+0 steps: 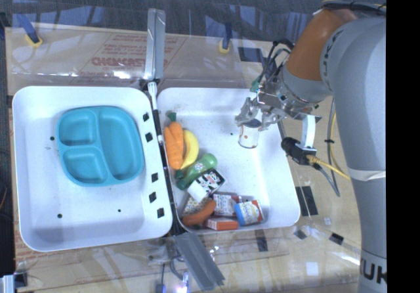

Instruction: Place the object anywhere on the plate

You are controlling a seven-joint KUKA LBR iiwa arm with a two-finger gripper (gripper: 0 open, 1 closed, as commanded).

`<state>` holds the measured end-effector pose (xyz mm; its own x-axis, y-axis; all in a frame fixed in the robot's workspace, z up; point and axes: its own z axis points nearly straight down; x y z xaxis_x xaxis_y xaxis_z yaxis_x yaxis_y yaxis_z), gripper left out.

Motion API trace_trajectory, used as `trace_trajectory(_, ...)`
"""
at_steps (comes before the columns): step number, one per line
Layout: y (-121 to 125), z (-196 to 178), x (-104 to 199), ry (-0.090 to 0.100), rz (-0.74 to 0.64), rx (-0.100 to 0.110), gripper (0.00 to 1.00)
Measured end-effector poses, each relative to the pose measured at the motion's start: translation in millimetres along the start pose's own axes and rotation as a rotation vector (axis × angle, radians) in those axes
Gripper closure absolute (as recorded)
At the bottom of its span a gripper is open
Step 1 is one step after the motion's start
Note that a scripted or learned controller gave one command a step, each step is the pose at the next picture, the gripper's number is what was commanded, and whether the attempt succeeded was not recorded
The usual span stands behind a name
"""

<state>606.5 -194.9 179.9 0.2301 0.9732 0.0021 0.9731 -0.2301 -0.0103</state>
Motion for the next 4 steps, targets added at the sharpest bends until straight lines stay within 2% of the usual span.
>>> trace_trajectory(1,38,-77,39,-0.006,-0.601,-0.01,1.0)
trace_trajectory(2,16,-99,100,-0.006,-0.889,-0.006,1.0)
trace_trajectory(3,-27,-32,180,-0.007,-1.094,-0.005,1.0)
trace_trajectory(4,-55,-11,245,-0.009,-1.549,-0.004,1.0)
